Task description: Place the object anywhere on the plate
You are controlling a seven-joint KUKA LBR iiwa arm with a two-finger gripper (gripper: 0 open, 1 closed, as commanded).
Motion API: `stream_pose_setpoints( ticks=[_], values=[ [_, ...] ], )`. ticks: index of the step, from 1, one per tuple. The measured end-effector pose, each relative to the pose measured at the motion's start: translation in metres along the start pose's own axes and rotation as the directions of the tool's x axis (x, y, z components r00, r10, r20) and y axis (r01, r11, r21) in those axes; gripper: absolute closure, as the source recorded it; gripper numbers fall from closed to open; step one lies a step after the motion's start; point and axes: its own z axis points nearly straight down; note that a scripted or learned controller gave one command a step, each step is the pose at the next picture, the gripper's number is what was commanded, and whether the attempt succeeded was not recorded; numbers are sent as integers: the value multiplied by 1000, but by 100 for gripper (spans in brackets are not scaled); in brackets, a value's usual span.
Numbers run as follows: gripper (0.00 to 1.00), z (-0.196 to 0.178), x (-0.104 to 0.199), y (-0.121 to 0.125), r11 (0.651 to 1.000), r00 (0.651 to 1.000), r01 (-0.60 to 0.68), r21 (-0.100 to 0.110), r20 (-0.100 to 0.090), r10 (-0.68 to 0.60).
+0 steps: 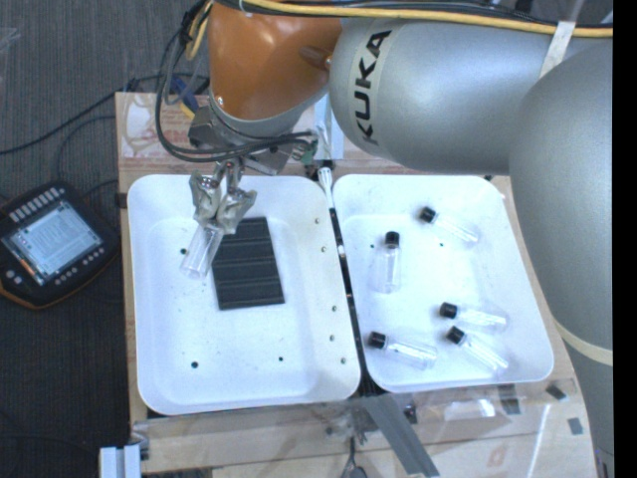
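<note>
A black ribbed plate lies flat in the left bin, slightly above its middle. My gripper hangs over the plate's upper left corner, below the orange wrist band. It is shut on the upper end of a clear glass vial. The vial slants down and to the left from the fingertips. Its lower end sits just left of the plate's left edge, over the white bin floor. The vial's cap is hidden by the fingers.
The right bin holds several clear vials with black caps. A ridge between the bins runs down the middle. A teach pendant lies off the bench at left.
</note>
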Motion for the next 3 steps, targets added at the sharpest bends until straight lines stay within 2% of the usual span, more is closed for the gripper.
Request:
stream_pose_setpoints(
  ticks=[1,2,3],
  values=[
    [100,92,10,28,840,840,543,-3,0,-543],
    [100,-20,-17,-6,675,675,738,1,2,-738],
    [100,-63,23,96,438,438,899,-4,2,-899]
  ],
)
